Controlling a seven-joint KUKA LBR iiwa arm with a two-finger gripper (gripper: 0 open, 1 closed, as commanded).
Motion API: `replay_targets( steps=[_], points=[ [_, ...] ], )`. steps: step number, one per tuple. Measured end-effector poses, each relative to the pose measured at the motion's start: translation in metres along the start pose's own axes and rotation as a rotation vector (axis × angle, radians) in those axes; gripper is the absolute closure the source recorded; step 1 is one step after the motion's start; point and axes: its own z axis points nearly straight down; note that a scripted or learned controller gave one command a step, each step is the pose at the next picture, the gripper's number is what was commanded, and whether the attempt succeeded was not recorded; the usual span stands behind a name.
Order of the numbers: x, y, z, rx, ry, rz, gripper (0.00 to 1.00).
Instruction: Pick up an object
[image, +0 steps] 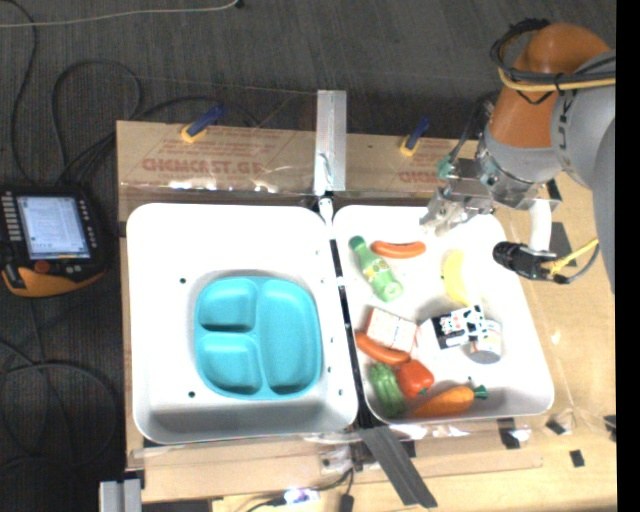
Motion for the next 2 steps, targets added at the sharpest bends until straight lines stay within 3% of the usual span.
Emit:
replay_targets(
  steps=[1,2],
  points=[
    [0.041,-0.016,0.045,0.002,0.001,-0.106,1.00],
    [-0.024,-0.034,0.137,-0.011,-0.001,-0.163,1.00]
  ],
)
